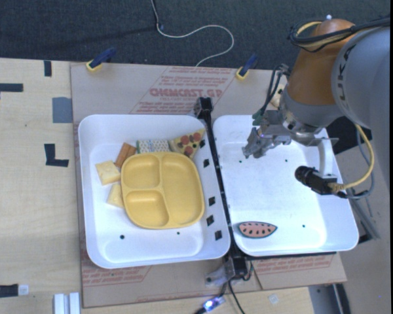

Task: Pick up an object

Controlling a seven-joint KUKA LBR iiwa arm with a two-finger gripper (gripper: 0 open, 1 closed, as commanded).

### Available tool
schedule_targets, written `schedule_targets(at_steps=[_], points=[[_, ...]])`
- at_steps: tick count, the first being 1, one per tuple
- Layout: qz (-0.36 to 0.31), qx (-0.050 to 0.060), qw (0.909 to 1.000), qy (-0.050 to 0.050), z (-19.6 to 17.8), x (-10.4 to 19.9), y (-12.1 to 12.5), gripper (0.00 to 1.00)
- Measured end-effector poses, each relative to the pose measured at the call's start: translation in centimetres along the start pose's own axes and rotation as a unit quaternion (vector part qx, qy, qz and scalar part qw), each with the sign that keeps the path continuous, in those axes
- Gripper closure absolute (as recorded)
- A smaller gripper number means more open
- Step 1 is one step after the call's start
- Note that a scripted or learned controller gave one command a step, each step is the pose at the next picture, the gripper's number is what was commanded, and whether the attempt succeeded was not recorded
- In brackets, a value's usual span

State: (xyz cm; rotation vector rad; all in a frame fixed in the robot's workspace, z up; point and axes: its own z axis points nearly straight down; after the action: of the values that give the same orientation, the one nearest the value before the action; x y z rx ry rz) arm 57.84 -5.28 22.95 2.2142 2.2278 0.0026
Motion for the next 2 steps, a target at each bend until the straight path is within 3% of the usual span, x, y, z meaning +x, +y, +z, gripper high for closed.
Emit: schedule_targets(at_steps=[1, 2], points=[[0.0, 0.0, 1.0, 0.0, -0.3, 3.5, 5.0, 1.0], [0.002, 0.001, 1.0, -0.001, -0.4, 4.4, 6.6, 1.0]])
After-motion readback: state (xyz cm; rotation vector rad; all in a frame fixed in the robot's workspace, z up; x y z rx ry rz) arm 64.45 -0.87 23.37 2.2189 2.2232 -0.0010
